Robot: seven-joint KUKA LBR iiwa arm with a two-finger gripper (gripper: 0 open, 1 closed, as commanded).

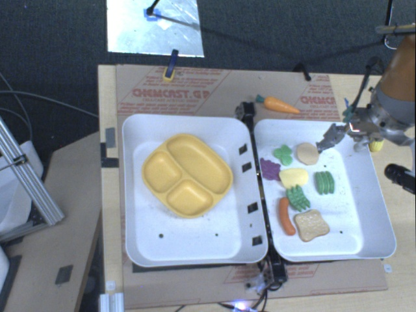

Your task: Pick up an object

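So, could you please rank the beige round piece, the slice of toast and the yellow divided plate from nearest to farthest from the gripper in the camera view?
From the gripper:
1. Beige round piece, right bin's upper part, beside the fingertips.
2. Slice of toast, right bin's lower part.
3. Yellow divided plate, left bin.

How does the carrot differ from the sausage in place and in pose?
The carrot lies on the board behind the bins; the sausage lies inside the right bin. The carrot lies almost crosswise with green leaves at its left end; the sausage lies nearly lengthwise and is plain. Both are long and orange-red.
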